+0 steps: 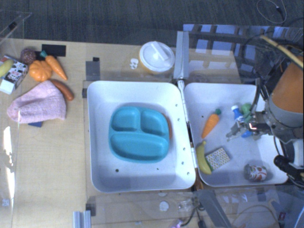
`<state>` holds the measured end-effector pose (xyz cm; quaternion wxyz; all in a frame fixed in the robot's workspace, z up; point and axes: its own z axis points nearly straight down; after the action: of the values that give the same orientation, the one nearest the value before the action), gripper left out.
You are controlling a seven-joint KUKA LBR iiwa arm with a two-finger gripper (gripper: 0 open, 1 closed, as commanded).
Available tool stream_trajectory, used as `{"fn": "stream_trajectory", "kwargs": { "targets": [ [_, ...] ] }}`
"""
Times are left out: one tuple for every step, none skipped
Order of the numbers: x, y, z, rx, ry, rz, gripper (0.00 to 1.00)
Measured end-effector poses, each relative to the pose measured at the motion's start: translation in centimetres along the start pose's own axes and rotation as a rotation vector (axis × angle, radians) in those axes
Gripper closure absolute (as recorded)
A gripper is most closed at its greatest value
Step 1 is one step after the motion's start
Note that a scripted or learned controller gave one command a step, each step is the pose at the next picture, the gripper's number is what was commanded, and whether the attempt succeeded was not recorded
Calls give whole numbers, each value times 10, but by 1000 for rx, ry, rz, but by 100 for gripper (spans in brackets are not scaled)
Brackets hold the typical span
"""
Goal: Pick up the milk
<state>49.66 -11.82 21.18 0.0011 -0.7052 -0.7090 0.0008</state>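
A: Left bin [99, 175] has the blue tray [140, 133]. Milk?

B: Right bin, that small blue-capped bottle [236, 112], I think. End effector [241, 129] just beside it, fingers spread, nothing held.

A: Risk?

B: Nudging the carrot [211, 123], or pinching beside the milk.

The arm [287, 94] is being cut off by the right edge. The milk [239, 115] is being partly hidden behind the gripper [240, 128], whose small fingers [232, 133] are being blurred. The carton [12, 75] on the desk [47, 165] is being cropped at the left edge.
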Motion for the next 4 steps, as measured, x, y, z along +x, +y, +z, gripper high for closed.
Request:
{"fn": "stream_trajectory", "kwargs": {
  "targets": [
    [15,-5,122,-15,0,167,0],
    [-61,12,123,-18,0,503,0],
    [11,-9,82,0,1,200,0],
    [28,-5,122,-16,-4,171,0]
  ]
}}
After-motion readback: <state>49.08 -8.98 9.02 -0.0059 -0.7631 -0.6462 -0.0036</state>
